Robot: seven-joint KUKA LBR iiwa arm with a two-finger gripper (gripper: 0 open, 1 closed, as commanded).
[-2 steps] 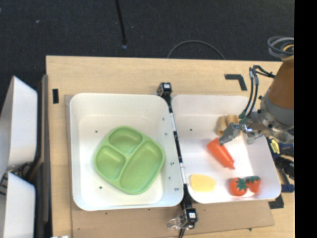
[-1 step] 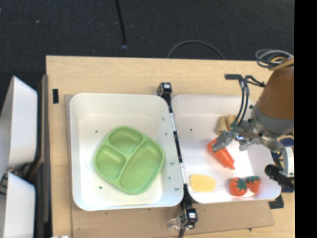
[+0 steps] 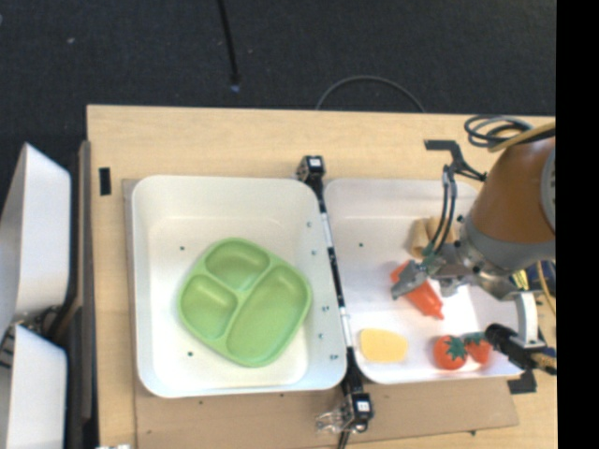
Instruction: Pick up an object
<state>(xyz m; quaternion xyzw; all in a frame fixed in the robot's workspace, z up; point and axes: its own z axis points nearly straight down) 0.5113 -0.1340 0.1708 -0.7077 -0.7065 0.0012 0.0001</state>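
My gripper (image 3: 418, 281) is low in the right bin (image 3: 374, 213), reaching in from the right under the orange-banded wrist (image 3: 513, 199). It sits right over an orange-red toy piece (image 3: 428, 300), which shows on both sides of the grey gripper tip. Whether the piece is held cannot be made out. A tan object (image 3: 420, 238) lies just behind the gripper, partly hidden by the arm. Near the front wall of the bin lie a yellow piece (image 3: 384, 346) and a red tomato-like toy with a green top (image 3: 458, 352).
The left bin (image 3: 150, 251) holds a green divided plate (image 3: 245, 300). A black divider with clamps (image 3: 327, 251) runs between the bins. Cables (image 3: 491, 129) loop at the back right. White boxes (image 3: 33, 241) stand off the bench's left edge.
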